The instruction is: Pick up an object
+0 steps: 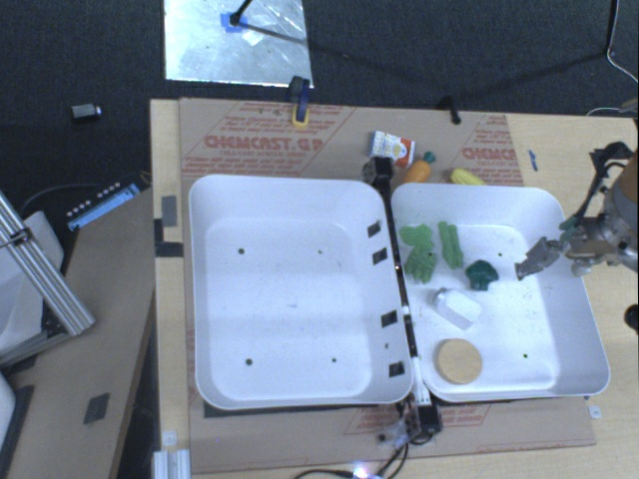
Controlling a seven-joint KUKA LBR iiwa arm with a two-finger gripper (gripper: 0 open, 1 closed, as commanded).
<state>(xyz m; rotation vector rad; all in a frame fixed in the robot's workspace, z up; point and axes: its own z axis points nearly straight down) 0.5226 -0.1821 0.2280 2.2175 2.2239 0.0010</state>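
Reaching in over the right bin [574, 317], the claw [532, 258] hangs just right of the dark green toy [482, 273]; whether its fingers stand apart or together cannot be told, and nothing shows between them. Left of that toy lie two light green pieces [420, 248], below it a white block [458, 309], farther below a tan disc [459, 360]. The dark green toy looks small, light and probably rigid plastic; judge its lumpy middle the best hold. The disc lies flat, likely hard to pinch.
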